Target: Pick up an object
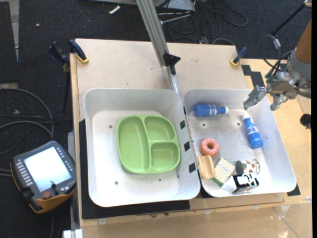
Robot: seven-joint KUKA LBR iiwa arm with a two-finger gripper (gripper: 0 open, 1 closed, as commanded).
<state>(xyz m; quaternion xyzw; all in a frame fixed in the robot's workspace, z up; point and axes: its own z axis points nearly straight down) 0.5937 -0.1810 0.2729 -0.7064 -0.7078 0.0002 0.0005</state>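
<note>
At the right edge of the frame, the KUKA arm's two-finger gripper [264,97] hangs above the upper right rim of the right-hand white bin [282,148], its fingers spread apart with nothing between them, a posture that suggests an approach, not a lift. Candidates for picking lie scattered in that bin: one blue bottle [210,110] on its side near the upper left corner, a second blue bottle [252,133] lying lengthwise just below the gripper, a pink ring-shaped doughnut toy [210,146] near the middle, and a cluster of small packets and a black-and-white item [245,178] crowded toward the lower edge. The left-hand bin [99,133] holds a green divided plate [148,144], lying flat. The second bottle, nearest the gripper and apart from its neighbours, looks the likeliest target.
</note>
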